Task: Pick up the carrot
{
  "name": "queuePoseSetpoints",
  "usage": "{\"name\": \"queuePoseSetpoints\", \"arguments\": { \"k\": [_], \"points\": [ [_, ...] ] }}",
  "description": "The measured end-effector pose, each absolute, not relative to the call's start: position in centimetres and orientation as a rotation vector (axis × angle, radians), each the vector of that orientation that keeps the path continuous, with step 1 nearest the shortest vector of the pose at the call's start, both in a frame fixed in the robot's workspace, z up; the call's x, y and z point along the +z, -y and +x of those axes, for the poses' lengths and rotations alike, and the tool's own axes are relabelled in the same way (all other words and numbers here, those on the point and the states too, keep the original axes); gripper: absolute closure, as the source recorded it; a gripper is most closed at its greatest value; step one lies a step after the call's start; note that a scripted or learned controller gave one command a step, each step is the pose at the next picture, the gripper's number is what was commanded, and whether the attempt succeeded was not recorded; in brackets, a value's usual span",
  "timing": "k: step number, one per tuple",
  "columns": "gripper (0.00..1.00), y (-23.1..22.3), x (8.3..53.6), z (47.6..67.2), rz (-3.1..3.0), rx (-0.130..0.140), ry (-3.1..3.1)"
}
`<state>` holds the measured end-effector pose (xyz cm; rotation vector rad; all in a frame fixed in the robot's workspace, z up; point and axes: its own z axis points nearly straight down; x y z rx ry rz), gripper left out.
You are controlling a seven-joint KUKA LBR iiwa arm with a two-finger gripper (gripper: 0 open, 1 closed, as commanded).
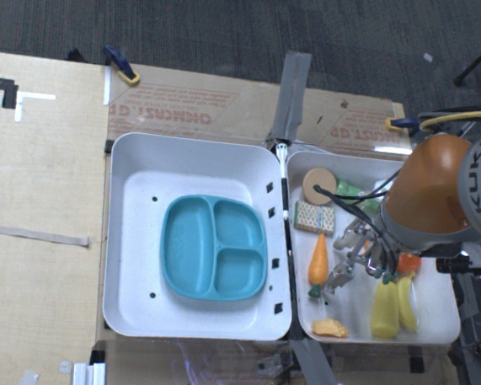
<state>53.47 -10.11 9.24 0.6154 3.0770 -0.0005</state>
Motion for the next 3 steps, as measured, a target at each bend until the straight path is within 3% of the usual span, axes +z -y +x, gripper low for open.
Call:
{"name": "queuePoseSetpoints", "arguments": {
  "k": [1,2,3],
  "points": [
    [0.0,9.3,9.2,57.0,0.954,-0.001,-2.99],
    [0.0,15.4,9.3,56.1,1.127,-0.001,-2.927],
    [1.0,15.3,10.3,56.2,1.121,-0.002,-2.926]
  ]
}}
